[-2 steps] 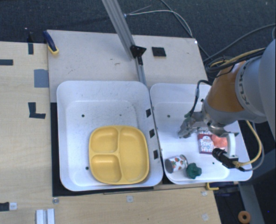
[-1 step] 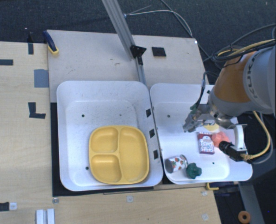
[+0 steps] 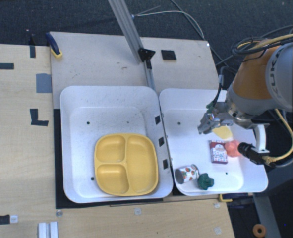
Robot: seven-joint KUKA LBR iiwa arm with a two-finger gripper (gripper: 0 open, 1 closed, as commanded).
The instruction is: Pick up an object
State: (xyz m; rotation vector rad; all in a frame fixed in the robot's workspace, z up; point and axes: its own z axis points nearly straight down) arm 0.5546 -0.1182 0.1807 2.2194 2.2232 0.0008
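Note:
My gripper (image 3: 209,124) hangs over the right bin (image 3: 186,103), just left of a pale yellow object (image 3: 224,132) that lies under the wrist. In front of it lie a small red patterned box (image 3: 218,151), a pink-orange object (image 3: 231,148), a white cup with red marks (image 3: 186,174) on its side and a dark green object (image 3: 205,182). Nothing shows between the gripper's tips.
A yellow divided plate (image 3: 126,163) rests in the left bin (image 3: 82,108). A metal pole (image 3: 129,26) slants over the back of the bench. Cables and a black connector (image 3: 250,152) trail at the right side of the right bin.

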